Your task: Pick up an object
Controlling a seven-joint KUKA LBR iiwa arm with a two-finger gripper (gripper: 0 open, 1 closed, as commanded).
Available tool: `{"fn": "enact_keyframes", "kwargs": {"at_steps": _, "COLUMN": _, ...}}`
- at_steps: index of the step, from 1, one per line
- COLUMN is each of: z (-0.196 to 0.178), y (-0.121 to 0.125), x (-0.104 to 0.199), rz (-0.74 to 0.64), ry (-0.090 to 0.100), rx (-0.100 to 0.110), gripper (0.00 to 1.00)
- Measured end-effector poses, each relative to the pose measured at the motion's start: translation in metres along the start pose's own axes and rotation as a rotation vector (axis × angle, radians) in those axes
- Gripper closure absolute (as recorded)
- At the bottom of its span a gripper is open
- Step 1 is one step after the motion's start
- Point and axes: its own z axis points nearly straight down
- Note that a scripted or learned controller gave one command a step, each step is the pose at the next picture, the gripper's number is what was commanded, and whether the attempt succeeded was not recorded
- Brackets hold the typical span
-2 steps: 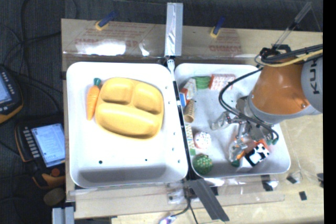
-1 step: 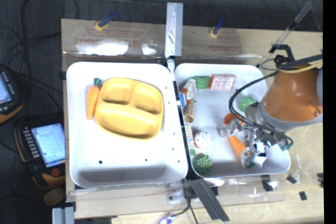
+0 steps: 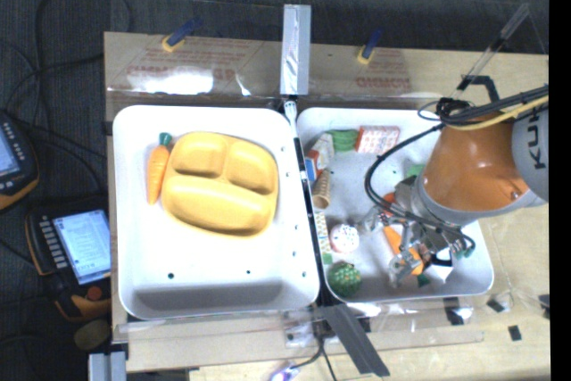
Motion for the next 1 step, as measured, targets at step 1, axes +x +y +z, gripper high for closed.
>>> {"fn": "enact_keyframes", "kwargs": {"at_steps": 1, "z": -0.0098, "y": 0.0001, "x": -0.0019, "rz": -0.001, "ry": -0.001, "rx": 0.002, "gripper": 1.00}}
